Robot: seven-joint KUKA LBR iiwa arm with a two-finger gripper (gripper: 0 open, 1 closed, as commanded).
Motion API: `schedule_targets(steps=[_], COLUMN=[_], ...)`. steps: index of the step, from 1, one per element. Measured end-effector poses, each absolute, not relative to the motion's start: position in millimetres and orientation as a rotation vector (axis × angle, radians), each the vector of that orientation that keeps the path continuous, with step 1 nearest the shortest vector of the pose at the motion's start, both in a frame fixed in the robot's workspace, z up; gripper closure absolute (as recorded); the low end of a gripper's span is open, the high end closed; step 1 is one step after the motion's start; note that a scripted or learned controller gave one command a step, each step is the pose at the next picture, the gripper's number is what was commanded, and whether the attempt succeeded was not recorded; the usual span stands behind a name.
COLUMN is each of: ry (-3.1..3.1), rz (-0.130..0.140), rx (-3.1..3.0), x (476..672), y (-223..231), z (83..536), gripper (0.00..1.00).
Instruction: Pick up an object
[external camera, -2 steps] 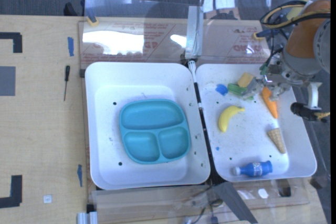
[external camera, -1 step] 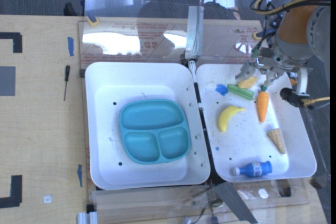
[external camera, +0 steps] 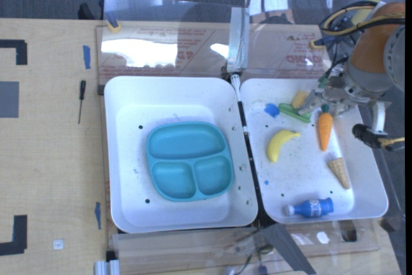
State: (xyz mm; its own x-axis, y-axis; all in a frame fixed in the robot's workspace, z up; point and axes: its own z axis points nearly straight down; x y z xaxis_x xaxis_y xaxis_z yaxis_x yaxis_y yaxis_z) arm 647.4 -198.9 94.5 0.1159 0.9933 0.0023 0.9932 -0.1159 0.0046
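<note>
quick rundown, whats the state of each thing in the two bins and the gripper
blue tray: flat in left bin, nothing on it
banana: lying loose in right bin
carrot: lying, leafy end by the gripper
cone: on its side
bottle: on its side, near front wall
green stick: lying flat
gripper: low over right bin's back

The hand (external camera: 324,102) sits at the far edge of the right bin (external camera: 367,199). Directly beneath it lies the carrot (external camera: 324,129); to its left the green stick (external camera: 295,114) and blue piece (external camera: 271,110) crowd together. Open bin floor lies between the banana (external camera: 280,143) and the cone (external camera: 340,172), short of the bottle (external camera: 311,207).
</note>
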Motion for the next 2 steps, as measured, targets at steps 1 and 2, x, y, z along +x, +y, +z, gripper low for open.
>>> schedule_targets(steps=[1, 2], ry=[2.085, 2.08], rz=[0.024, 0.024], rx=[2.342, 2.335], x=[621.5, 623.4], y=[-200.7, -202.3], z=[92.8, 105.6], gripper=[0.0, 1.0])
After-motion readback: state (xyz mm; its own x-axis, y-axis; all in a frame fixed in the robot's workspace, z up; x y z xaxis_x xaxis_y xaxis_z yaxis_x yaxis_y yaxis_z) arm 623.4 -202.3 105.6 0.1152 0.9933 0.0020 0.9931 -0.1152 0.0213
